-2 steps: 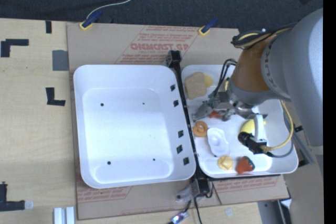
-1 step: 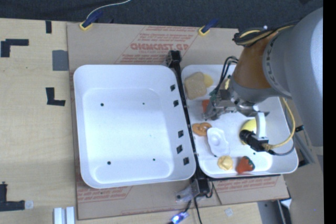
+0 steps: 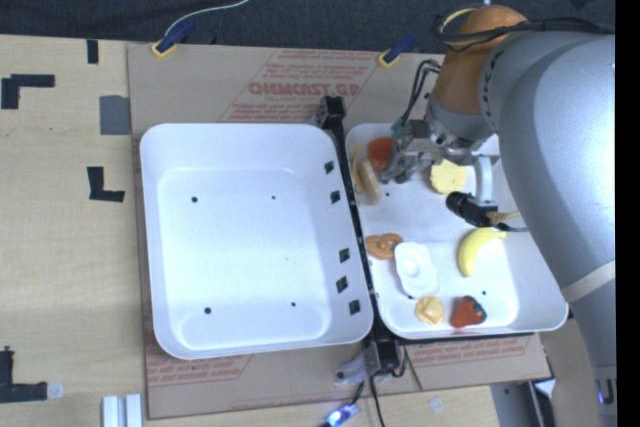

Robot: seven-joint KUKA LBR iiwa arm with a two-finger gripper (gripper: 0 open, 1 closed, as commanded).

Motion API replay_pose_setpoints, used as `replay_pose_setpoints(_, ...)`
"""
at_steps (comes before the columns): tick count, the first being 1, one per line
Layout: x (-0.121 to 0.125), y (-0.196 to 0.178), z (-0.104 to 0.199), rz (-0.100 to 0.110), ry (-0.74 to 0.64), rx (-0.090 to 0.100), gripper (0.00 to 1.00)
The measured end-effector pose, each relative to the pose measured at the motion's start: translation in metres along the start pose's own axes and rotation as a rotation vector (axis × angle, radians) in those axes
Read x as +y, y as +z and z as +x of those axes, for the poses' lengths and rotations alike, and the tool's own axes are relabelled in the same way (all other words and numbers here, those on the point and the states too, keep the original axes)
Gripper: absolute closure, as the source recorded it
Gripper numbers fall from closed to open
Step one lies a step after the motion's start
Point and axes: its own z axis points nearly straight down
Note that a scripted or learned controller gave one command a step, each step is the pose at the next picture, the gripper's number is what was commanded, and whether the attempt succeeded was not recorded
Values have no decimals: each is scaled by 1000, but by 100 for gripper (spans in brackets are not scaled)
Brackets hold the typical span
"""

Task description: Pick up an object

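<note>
The end effector (image 3: 400, 160) hangs low over the far left corner of the right bin (image 3: 540, 315), just above a red toy (image 3: 379, 151) and a tan bread-like piece (image 3: 366, 180) by the wall. Whether it is apart or together I cannot tell. This looks like the reach-in step; next it must settle on one piece and lift cleanly.

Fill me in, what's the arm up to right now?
The arm's gripper is down in the right bin, near its upper-left corner, beside a red object and a tan one. Nothing is visibly held. The yellow banana-like piece, white piece and other small items lie lower in that bin.
</note>
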Motion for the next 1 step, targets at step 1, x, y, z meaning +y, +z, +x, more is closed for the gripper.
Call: replay_pose_setpoints(1, -26, -2, 0, -5, 2, 0, 100)
